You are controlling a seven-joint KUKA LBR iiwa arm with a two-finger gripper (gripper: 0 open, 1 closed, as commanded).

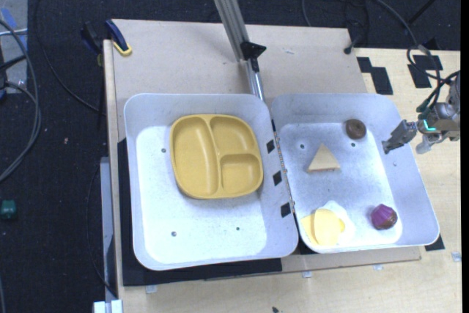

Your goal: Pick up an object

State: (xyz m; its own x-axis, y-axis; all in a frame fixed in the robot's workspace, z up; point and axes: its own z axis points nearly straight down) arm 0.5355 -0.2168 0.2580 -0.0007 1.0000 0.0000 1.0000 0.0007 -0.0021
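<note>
The worktop (pixel 183 55) carries two white bins side by side. The left bin (pixel 146 223) holds a yellow divided plate (pixel 217 156). The right bin (pixel 410 209) holds four candidate objects: a brown round piece (pixel 355 129) near the far edge, a tan wedge (pixel 323 159) near the centre, a yellow-and-white item (pixel 326 226) at the near-left corner, and a purple piece (pixel 383 216) near the near-right corner.

Risks, as judged from this position: a slanted approach may strike the bin rim; the small round pieces may roll away from closing fingers; the wedge's sloped faces may slip out of a pinch.

The hand (pixel 401 135) hangs at the right bin's right edge, apart from every object. It holds nothing; its opening cannot be determined
</note>
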